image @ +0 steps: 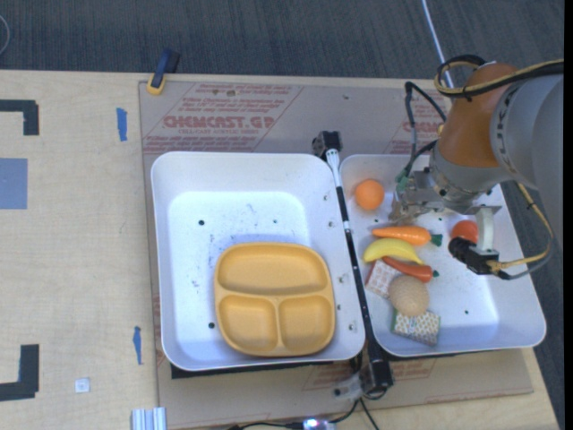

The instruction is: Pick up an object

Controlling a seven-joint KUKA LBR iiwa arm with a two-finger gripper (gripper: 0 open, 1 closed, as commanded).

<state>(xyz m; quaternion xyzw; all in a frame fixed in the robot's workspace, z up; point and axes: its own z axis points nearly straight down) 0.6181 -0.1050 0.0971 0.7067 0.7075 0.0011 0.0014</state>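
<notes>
Gripper (414,195) hangs low over the right bin (515,316), at its upper middle. Fingertips are lost in a clutter of metal and cabling under the wrist; whether it is spread or closed on anything, I cannot tell. No object visibly sits in it.

Nearest pick candidates, relative to the gripper:
- Orange ball (368,193), just beside it toward the bin divider.
- Toy carrot (405,235), just below the tip, lying crosswise, green end pointing toward the arm's side.
- Toy banana (391,251), touching the carrot's far side.
- Red chili-like piece (409,269), next down, then a round tan bun-like piece (409,296) and a patterned block (417,327), farther from the tip.
- Red round object (464,231), on the arm's side, partly behind a black fitting.

Handling judgement: these look like hollow plastic play food, so light, stiff, smooth and a bit slippery, not fragile. Carrot seems best: narrow body, grip across its middle, fingers either side of the long axis. Ball would likely roll or squirt out unless centred. Banana and carrot touch, so a finger may wedge between them.

Arm pose: grey link with orange band (467,133) enters from the side, wrist bent steeply down into the bin, cables looping around it. Left bin (179,186), holding a yellow divided tray (273,294), lies well apart beyond the divider.
</notes>
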